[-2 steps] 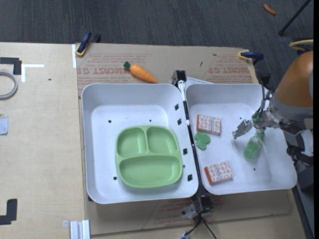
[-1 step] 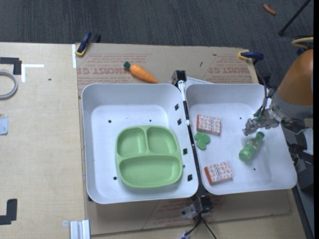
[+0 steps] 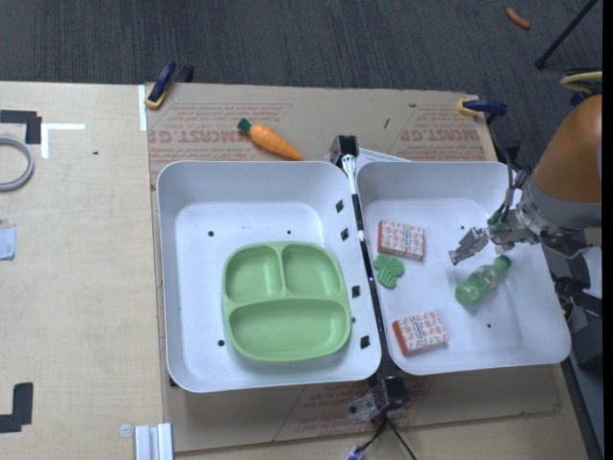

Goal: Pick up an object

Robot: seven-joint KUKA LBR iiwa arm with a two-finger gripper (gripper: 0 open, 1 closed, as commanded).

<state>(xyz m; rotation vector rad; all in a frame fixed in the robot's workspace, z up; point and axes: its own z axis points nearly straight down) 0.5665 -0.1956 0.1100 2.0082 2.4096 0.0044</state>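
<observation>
Here, a pale wooden counter (image 3: 77,286) carries cardboard (image 3: 316,123) under two white bins, dark carpet (image 3: 287,17) beyond at twelve o'clock. In the right bin (image 3: 536,338), the gripper (image 3: 469,247), fingers apart, grips nothing; a green bottle (image 3: 481,283) lies just at its five o'clock.

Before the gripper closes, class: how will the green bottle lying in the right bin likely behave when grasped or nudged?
The green bottle lies on its side on the right bin, so its rounded body will probably roll if pushed sideways. It looks like smooth translucent plastic, so likely light and rather slippery. The gripper sits just beside its cap end; an off-centre touch may spin it away.
</observation>
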